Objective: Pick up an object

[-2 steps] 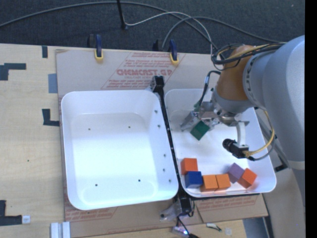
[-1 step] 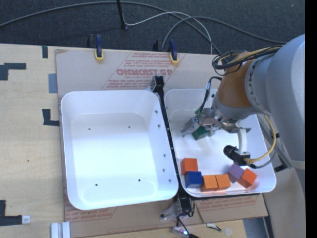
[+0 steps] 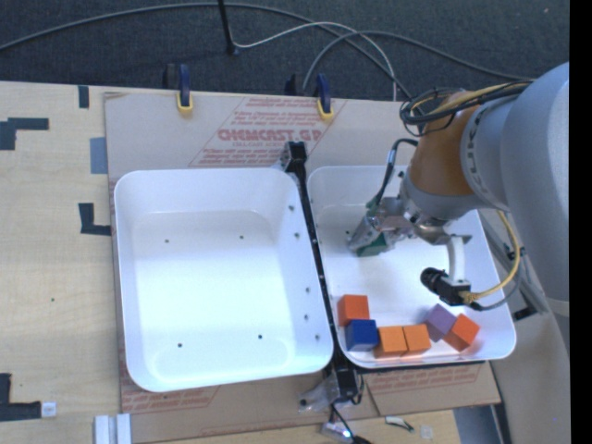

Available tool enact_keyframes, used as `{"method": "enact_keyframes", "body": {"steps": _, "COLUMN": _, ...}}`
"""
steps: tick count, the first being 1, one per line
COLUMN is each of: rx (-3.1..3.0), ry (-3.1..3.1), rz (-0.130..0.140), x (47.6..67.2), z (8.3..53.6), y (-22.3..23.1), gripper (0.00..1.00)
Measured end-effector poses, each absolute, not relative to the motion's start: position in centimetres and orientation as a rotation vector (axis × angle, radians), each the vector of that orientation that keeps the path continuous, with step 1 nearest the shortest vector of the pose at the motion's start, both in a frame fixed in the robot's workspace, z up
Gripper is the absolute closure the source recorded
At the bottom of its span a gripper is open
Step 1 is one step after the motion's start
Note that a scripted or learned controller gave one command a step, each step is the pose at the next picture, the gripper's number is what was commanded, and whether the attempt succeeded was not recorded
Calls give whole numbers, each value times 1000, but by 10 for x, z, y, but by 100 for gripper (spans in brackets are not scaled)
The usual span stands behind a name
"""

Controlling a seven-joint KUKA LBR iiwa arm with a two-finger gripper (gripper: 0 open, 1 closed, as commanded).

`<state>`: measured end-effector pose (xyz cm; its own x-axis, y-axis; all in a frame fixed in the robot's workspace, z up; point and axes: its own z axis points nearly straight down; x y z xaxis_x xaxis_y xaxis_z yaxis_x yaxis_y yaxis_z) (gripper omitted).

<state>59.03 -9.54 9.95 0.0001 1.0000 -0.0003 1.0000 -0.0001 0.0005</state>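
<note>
Blocks (image 3: 400, 329) lie well below-camera of the gripper (image 3: 368, 240).

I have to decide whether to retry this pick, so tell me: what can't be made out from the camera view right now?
- Pincer: small and blurred over the right bin; its finger state is unreadable.
- Green thing at the pincer tip: too small to tell whether it is an object or part of the tool, or whether it is gripped.
- Blue block: its lower side is hidden behind the bin's front wall.
- Purple block: partly covered by an orange block.
</note>
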Motion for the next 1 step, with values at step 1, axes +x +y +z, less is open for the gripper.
{"method": "enact_keyframes", "body": {"steps": 1, "rx": 2212, "ry": 2223, "rz": 9, "x": 664, "z": 193, "y": -47, "gripper": 100}}
